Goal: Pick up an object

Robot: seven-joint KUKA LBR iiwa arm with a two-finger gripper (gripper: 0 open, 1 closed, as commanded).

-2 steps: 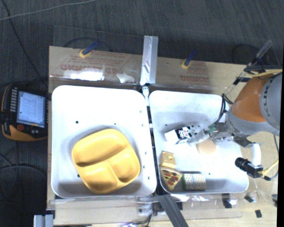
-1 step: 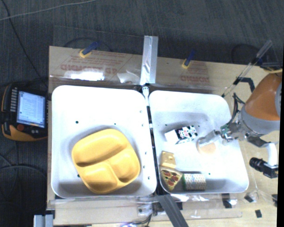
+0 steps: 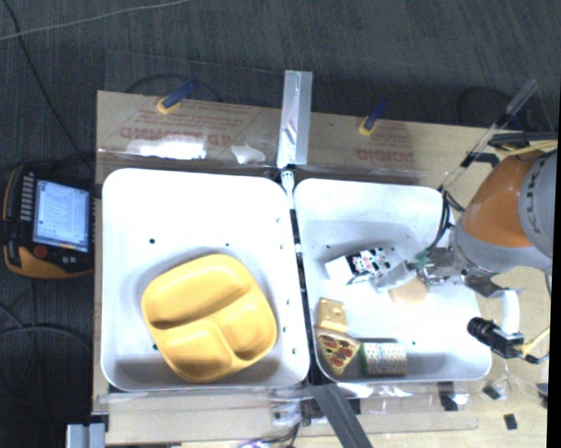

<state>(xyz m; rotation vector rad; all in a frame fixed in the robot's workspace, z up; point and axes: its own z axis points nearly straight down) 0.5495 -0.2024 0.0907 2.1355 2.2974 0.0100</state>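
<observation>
My gripper (image 3: 392, 275) reaches in from the right and hangs low over the middle of the right bin (image 3: 355, 208). Its tip is right beside a small white packet with black and red print (image 3: 358, 264), touching or nearly touching its right end. A tan, rounded object (image 3: 409, 293) lies just below the gripper, partly hidden by it. Nearer the front of the bin lie a yellow box (image 3: 331, 313), a flat piece with red and yellow spots (image 3: 338, 353) and a short greenish can (image 3: 384, 358) on its side.
The left bin (image 3: 133, 198) holds a large yellow divided plate (image 3: 209, 315). A ridge (image 3: 295, 265) separates the two bins. A handheld pendant with a lit screen (image 3: 50, 220) lies off the bench to the left.
</observation>
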